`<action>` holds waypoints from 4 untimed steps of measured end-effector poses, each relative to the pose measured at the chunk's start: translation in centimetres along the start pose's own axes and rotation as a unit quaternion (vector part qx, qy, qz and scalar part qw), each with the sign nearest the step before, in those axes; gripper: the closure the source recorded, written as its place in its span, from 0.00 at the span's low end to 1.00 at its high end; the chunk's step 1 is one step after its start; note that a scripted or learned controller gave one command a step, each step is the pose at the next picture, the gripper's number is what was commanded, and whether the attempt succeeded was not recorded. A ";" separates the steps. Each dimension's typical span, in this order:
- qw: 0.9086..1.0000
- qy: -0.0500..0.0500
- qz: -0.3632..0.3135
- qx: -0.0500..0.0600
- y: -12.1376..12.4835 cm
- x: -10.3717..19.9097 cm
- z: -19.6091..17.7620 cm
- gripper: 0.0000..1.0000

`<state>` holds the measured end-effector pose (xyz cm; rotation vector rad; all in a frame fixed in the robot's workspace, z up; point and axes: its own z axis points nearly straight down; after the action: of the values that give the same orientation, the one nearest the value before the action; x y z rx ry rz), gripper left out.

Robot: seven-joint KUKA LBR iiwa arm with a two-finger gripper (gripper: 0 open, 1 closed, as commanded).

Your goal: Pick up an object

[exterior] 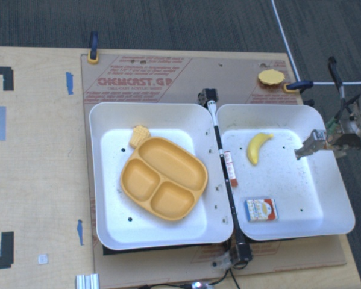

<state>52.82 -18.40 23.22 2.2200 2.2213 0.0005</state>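
A yellow banana lies in the upper middle of the right bin. A small blue and white carton with an orange picture lies flat near that bin's front. My gripper hangs over the right bin's right side, well to the right of the banana and apart from it. I see nothing held in it. In the left bin an orange divided plate lies tilted, with a small yellow waffle-like piece at its upper left corner.
A red and white tag lies along the divider between the bins. A yellow round object rests on the board behind the right bin, beside a blue clamp. The arm's wrist overhangs the right rim.
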 end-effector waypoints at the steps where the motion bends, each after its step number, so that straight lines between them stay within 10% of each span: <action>1: 1.000 0.000 0.000 -0.002 4.0 2.3 14.6 0.00; 2: 1.000 0.001 -0.001 0.000 2.6 8.2 14.6 0.00; 4: 1.000 0.000 0.000 -0.002 -4.8 9.0 14.6 0.00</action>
<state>48.07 -9.37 8.60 2.2190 2.2189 0.0047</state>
